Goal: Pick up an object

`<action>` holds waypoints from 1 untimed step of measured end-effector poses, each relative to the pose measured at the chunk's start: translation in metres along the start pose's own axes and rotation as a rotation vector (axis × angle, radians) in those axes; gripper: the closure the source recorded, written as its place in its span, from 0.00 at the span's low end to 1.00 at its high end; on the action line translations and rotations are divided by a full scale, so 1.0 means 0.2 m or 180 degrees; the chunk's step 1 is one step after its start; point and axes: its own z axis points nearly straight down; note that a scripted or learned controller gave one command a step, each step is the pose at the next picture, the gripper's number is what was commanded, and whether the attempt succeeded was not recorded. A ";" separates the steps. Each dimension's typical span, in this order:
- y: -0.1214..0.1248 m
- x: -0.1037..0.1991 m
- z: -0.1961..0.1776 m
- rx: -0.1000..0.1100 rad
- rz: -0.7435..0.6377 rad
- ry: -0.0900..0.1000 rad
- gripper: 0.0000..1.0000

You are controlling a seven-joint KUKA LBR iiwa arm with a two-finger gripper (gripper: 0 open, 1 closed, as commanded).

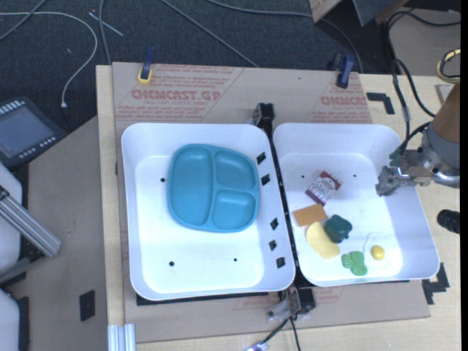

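The right bin (409,218) holds several small objects: a dark red packet (322,187), an orange block (309,215), a pale yellow piece (320,240), a dark green lump (338,228), a bright green piece (355,263) and a small yellow ball (377,252). My gripper (389,179) hangs over the bin's right side, up and to the right of the objects and apart from all of them. Nothing shows between its fingers.
The left bin (146,254) carries a blue divided plate (213,188). Black clips run along the divider between the bins. Blue clamps (344,70) hold the cardboard base at the back. Cables lie on the floor beyond, and a monitor (23,130) sits at the left.
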 end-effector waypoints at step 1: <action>-0.02 -0.02 -0.23 -0.0002 0.0001 -0.0002 1.00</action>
